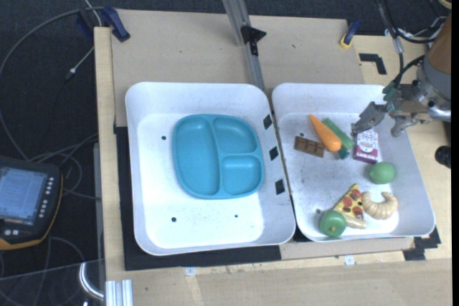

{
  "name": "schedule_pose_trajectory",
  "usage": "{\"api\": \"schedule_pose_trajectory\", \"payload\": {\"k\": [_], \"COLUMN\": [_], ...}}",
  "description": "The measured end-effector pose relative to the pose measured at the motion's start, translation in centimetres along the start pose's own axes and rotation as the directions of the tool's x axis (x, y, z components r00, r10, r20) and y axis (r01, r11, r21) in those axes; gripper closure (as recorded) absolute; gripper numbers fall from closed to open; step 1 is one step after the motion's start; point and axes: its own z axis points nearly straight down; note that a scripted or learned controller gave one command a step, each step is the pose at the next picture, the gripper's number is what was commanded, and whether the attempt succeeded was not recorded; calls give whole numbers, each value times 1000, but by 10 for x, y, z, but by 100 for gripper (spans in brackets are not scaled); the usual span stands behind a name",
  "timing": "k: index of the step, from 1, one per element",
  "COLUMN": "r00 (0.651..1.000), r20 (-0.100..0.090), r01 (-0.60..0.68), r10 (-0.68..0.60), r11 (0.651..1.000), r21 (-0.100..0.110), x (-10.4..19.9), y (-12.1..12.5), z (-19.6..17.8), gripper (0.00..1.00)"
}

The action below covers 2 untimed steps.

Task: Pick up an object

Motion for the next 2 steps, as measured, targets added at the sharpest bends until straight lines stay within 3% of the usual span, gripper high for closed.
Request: {"api": "schedule_pose_trajectory", "payload": {"k": [1, 2], "r00": [1000, 1000], "r20": [0, 0], "r01": [0, -2], "r10": [0, 2], "r11": [1000, 1000], "r21": [0, 6], "x": [0, -6], "y": [0, 3], "z": [0, 60], "gripper": [0, 0]}}
